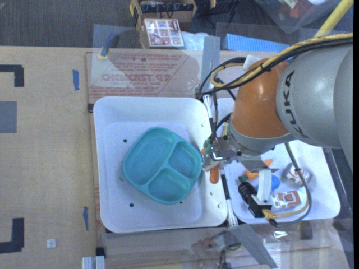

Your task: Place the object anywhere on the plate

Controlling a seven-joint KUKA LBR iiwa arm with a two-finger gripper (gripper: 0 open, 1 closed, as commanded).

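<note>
The orange thing (213, 176) is small and long, a bit like a little carrot. It hangs from the tool (213, 166), right over the spot where the two white bins meet. The tool is pinching its top end, and the rest of it sticks out below. It looks to be up in the air, not lying in a bin.

I think the job is in its middle part. The orange thing is picked up and is on its way, but it is not on the plate yet. The teal plate (140, 161) is just beside it, on the side away from the big grey arm (314, 94). For the next move, the tool needs to go a little way over the plate's near edge, come down low, and then let go. Any part of the plate will do, so the near part is the easy one. If the tool lets go too soon, the orange thing may land on a bin rim and roll off.

The left bin (112, 122) holds the plate and nothing else that I can see. The plate has three parts, and all three are bare. The right bin (328, 200) holds a few small things: a blue thing (274, 181), another orange bit (252, 175), a white and orange packet (289, 198), and a white and red thing (296, 176). Both bins sit on the tan bench (45, 150).
</note>
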